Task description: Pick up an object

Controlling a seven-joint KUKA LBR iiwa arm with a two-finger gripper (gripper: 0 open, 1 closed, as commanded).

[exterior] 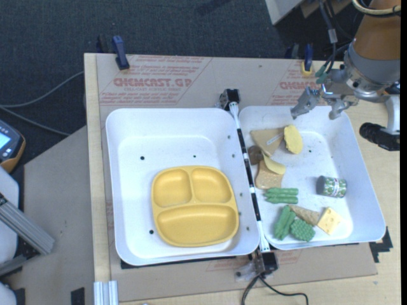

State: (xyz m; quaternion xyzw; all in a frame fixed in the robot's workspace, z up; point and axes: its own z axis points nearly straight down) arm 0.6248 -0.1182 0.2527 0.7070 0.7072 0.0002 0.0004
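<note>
We see two shallow white plastic bins side by side on the desk [95,170], whose brown board top carries red print reading "CHEMCAST GP" along its far edge. The left bin [127,138] is smooth and glossy and holds a yellow divided plate [194,205], rounded at the corners, with two small compartments above one long one.

The right bin [356,164] holds a scatter of toy food. We make out a yellow, rounded piece [293,139] lying against a tan wedge [267,138], a pale yellow slice [274,165] over a tan flat piece [267,179], a bundle of green beans [281,195], two bumpy green pieces [292,224], a yellow cheese wedge [329,221] with holes, and a small green-and-white can [331,186] on its side. We cannot read the can's label.

The tool [319,104] hangs over the far rim of the right bin, metallic grey below the arm's orange band. Its two fingers [303,105] stand spread apart with nothing between them. The yellow rounded piece is the nearest item, just below the tool in our view and apart from it; the can and the cheese wedge lie farther toward the near side of the bin.

Blue clamps [119,51] grip the far edge of the board, and a black clip [230,97] sits where the two bins meet.
</note>
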